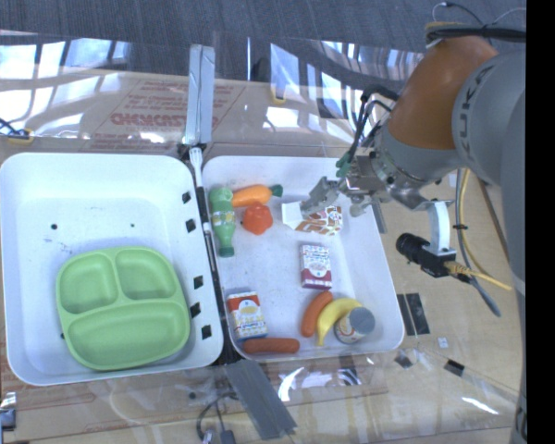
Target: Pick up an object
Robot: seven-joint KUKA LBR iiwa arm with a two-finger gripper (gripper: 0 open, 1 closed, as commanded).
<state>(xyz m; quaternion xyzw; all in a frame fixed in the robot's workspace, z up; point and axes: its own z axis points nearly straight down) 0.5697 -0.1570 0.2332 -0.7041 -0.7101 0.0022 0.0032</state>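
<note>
Hovering over right bin far edge: gripper, just above small patterned carton. Cannot tell finger spread or whether carton gripped. Nearby: carrot, green bottle, red box, banana. Green divided plate in left bin.

Small patterned carton tilted, right bin's far side

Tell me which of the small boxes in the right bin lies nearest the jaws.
The white patterned box at the bin's top, right beneath the gripper. The red box and the orange box lie lower down.
</note>
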